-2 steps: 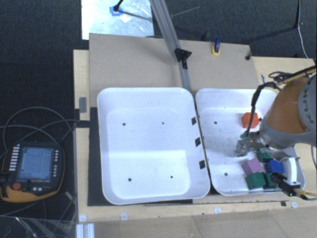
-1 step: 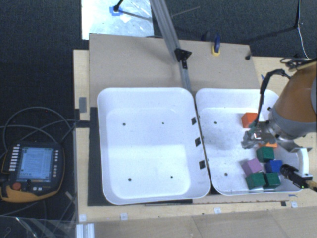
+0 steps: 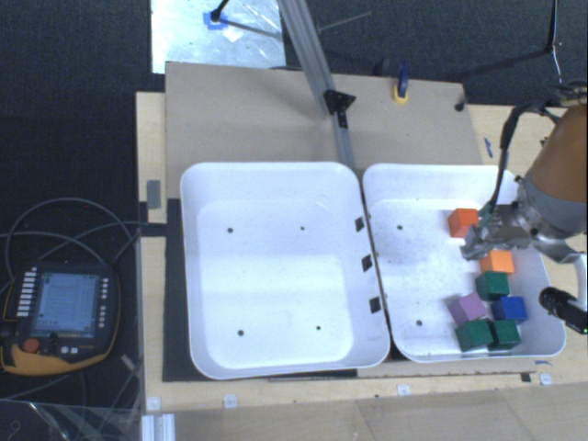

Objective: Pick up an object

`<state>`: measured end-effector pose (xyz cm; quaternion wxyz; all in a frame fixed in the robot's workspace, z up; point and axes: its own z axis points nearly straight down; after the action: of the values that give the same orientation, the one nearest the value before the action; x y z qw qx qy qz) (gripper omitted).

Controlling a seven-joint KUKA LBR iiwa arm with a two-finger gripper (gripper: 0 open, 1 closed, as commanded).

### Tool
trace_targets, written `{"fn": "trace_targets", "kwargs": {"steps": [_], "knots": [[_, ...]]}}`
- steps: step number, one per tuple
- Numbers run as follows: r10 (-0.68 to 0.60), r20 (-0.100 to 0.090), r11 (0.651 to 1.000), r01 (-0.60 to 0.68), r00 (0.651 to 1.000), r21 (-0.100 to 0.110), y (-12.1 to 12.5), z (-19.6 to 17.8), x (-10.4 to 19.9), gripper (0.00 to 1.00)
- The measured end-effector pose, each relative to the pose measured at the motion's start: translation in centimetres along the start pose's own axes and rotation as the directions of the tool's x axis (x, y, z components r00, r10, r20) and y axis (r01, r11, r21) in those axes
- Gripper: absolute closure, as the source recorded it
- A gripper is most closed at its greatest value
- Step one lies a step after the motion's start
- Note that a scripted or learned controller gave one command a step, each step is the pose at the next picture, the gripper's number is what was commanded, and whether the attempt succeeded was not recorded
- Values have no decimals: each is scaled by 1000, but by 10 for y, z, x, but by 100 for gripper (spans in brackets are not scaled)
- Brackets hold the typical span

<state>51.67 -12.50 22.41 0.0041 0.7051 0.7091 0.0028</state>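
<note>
Item: small blocks, right bin, clustered at its right side. Orange block lies just beside the gripper; another orange block just below it. Likely light, rigid, flat-sided; grip across opposite faces. Gripper opening: cannot tell. Surface: smooth white plastic. Left bin alongside; dark carpet around the bench.

We look down from one fixed camera above the bench, tilted at a slant, far enough off to take in both white bins: the left bin and the right bin. The arm enters from our right edge, the handheld control pendant sits lower left.
</note>
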Motion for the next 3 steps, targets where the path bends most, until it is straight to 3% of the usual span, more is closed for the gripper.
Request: {"fn": "trace_targets", "kwargs": {"steps": [1,3], "knots": [[1,-1,1000,-1,1000,6,1,-6,0,100],[-6,-4,1000,6,1000,7,9,-21,107,100]]}}
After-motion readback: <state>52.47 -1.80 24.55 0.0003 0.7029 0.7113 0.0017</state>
